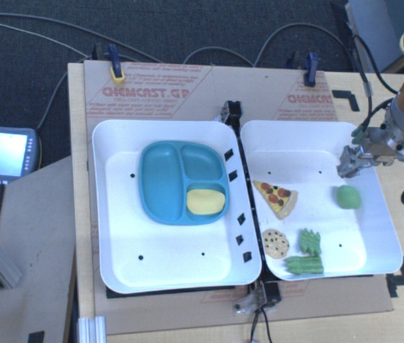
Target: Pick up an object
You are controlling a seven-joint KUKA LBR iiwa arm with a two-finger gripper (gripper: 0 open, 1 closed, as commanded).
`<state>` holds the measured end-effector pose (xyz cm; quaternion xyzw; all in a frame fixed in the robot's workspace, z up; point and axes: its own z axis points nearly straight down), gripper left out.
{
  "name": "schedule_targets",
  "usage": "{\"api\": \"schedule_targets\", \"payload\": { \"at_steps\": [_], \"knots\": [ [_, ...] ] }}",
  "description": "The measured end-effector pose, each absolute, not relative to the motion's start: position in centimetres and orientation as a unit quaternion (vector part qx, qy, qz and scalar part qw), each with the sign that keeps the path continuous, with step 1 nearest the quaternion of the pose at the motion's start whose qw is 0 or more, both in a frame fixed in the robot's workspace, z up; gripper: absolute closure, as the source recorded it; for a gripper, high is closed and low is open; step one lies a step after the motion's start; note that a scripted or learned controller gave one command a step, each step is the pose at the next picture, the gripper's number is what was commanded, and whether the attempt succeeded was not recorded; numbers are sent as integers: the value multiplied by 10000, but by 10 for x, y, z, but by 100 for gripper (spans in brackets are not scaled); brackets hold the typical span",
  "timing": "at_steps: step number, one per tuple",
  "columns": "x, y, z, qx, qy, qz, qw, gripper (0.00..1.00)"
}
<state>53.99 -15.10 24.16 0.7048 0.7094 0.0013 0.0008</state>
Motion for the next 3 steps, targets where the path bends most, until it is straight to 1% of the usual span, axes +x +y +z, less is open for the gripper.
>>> {"api": "schedule_targets", "payload": {
  "at_steps": [1,2,3],
  "knots": [
    [561,-107,242,7055,7087,9,6,100],
    [565,-55,230,7055,7087,-3,-16,100],
    [574,-5,220,7050,7092,-2,-21,100]
  ]
}}
